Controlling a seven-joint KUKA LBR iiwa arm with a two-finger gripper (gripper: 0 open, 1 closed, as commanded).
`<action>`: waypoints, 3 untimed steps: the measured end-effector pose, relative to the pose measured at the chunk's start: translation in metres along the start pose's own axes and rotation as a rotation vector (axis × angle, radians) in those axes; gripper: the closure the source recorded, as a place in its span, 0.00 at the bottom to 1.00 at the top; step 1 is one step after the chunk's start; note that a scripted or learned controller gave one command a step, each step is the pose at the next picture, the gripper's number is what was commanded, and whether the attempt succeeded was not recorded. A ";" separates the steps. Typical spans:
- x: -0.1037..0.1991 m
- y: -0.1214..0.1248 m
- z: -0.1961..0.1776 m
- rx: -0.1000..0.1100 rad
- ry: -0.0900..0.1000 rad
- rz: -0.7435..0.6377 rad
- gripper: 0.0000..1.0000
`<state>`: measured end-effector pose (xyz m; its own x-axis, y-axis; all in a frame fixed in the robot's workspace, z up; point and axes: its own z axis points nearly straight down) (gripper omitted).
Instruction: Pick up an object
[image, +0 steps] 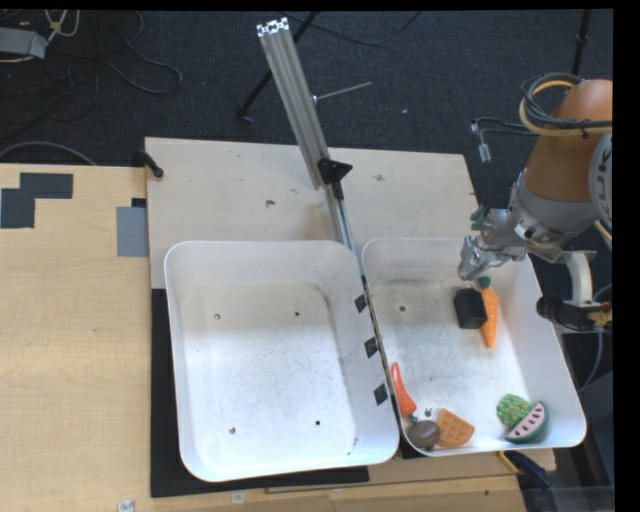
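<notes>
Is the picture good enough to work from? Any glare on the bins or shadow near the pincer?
Camera view: even overhead light, sharp enough to tell the toys apart; the left bin is brightly washed at its rim but not blown out; the pincer throws a soft grey shadow across the right bin floor; the black block and carrot beside it stay readable; the floor behind is dark.

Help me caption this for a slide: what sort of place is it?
Probably a robotics lab: a grey arm with an orange band over two shallow white bins, small toy foods, and cables on the dark floor.
</notes>
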<state>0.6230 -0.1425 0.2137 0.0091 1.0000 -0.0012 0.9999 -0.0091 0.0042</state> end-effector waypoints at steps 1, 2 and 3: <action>-0.001 0.001 -0.050 0.000 0.000 -0.010 1.00; 0.048 0.000 -0.039 0.008 0.004 -0.013 1.00; 0.105 0.007 -0.043 0.005 0.004 -0.014 1.00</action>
<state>0.6309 -0.0371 0.2567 -0.0051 1.0000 0.0023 1.0000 0.0051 -0.0012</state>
